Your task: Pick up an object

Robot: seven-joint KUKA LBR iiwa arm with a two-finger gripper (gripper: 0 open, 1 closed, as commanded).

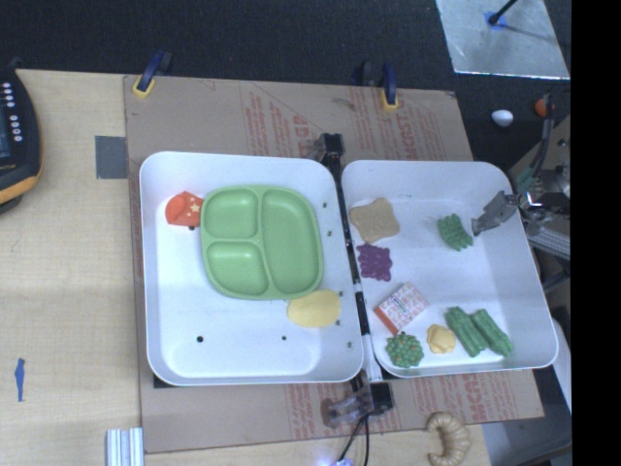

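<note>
Two shallow white bins sit side by side on the bench, the left bin (160, 289) and the right bin (519, 289). The left bin holds three things: one green divided plate (262, 241) with three compartments, one red piece with a small yellow star (183, 209) touching the plate's far-left edge, and one pale yellow lemon-like piece (314, 309) at the plate's near corner. The right bin holds seven loose things: one tan bread-shaped slice (375, 220), one purple bumpy cluster (374, 260), one small red-and-white packet (402, 306), one round dark green broccoli-like head (405, 349), one small yellow lump (441, 338), one pair of long green pods (477, 330) lying side by side, and one small green knobbly piece (453, 231). The gripper (492, 214) reaches in over the right bin's far-right edge, its dark fingers low above the bin floor; at this slant I cannot tell whether they are spread or closed, and nothing shows between them. The thing nearest the fingers is the small green knobbly piece, just beside them on the left and apart from them; it is short, ridged and darker green than the plate. The bread slice and purple cluster lie further left of the fingers, and the packet, broccoli head, yellow lump and pods lie nearer the camera than the fingers.
</note>
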